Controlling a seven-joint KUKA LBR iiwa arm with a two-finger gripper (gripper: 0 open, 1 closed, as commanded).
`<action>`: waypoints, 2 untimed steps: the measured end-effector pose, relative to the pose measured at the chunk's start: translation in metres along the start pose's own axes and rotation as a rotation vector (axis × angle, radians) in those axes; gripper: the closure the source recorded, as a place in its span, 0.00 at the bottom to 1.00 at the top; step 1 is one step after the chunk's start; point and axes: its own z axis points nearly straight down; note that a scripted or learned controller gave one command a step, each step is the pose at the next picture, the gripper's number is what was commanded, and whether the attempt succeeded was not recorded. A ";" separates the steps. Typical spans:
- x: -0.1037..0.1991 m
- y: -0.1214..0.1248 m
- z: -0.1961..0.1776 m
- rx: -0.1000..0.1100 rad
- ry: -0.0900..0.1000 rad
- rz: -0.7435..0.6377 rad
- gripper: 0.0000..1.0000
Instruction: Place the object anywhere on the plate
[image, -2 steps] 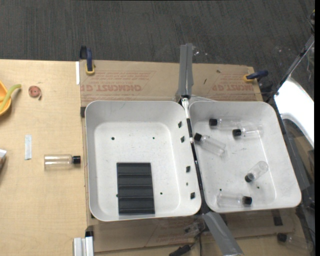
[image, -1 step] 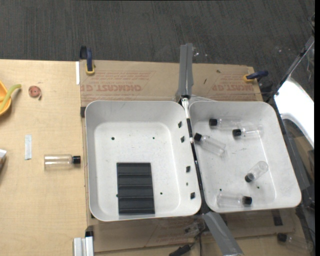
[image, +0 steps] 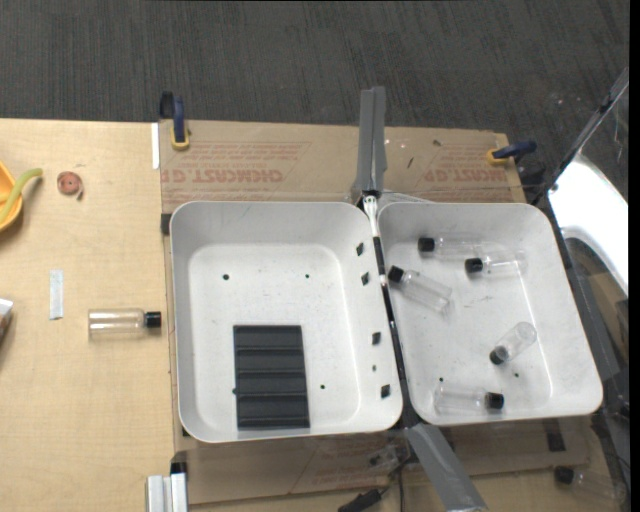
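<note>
A black ridged plate (image: 270, 375) lies flat in the front half of the left bin (image: 200, 300). Several clear vials with black caps lie on their sides in the right bin (image: 560, 300). One vial (image: 420, 287) is near the bin's left wall. Two more vials (image: 445, 243) (image: 492, 265) lie toward the back. Another vial (image: 512, 343) rests at the right, and one (image: 465, 401) lies along the front wall.
On the wooden bench to the left lie a loose vial (image: 123, 320), a small white strip (image: 56, 295), a reddish disc (image: 68, 183) and a yellow object (image: 10, 195). A grey metal bar (image: 372, 140) rises behind the bins' junction. Clamps (image: 175, 118) (image: 510, 152) hold the cardboard.
</note>
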 end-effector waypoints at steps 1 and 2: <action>0.086 0.001 0.017 0.000 0.000 -0.012 0.00; 0.091 0.019 0.000 -0.001 0.001 0.001 0.00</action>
